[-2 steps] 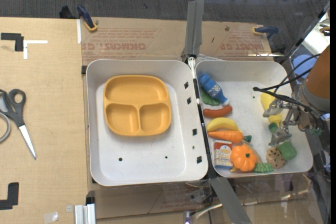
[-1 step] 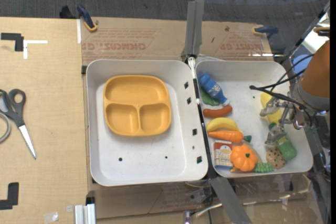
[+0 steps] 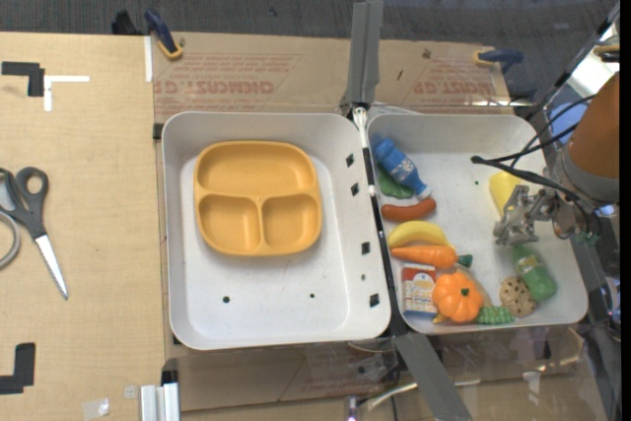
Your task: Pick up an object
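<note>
The right bin (image 3: pixel 449 128) holds several toy foods: a blue bottle (image 3: pixel 399 165), a red sausage (image 3: pixel 408 209), a banana (image 3: pixel 418 234), a carrot (image 3: pixel 426 254), an orange pumpkin (image 3: pixel 457 297), a small carton (image 3: pixel 418 291), a cookie (image 3: pixel 515 295), a green bottle (image 3: pixel 535 275) and a yellow piece (image 3: pixel 504 191). My gripper (image 3: pixel 517 220) hangs over the bin's right side, just below the yellow piece and above the green bottle. Nothing shows between its fingers.
The left bin (image 3: pixel 187 311) holds a yellow divided plate (image 3: pixel 259 197). Scissors (image 3: pixel 35 222) lie on the bench at far left. A metal divider (image 3: pixel 363 64) runs between the bins. Cables (image 3: pixel 523 158) cross the right bin's upper right corner.
</note>
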Controlling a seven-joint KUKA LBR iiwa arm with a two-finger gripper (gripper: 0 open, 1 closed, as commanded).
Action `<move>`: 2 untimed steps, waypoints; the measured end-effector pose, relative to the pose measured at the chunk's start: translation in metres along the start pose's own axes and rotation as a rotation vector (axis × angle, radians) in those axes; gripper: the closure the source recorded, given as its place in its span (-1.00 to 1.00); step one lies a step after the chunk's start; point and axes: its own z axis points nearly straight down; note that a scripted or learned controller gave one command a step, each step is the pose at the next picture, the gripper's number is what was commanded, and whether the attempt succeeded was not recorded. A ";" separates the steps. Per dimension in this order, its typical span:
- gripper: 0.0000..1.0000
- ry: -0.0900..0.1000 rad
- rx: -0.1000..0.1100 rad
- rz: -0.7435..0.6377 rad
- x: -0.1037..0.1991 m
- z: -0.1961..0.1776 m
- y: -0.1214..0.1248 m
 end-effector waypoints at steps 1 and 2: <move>-1.00 0.000 0.000 0.000 0.000 0.000 0.000; -1.00 0.005 -0.003 0.021 -0.010 0.010 0.005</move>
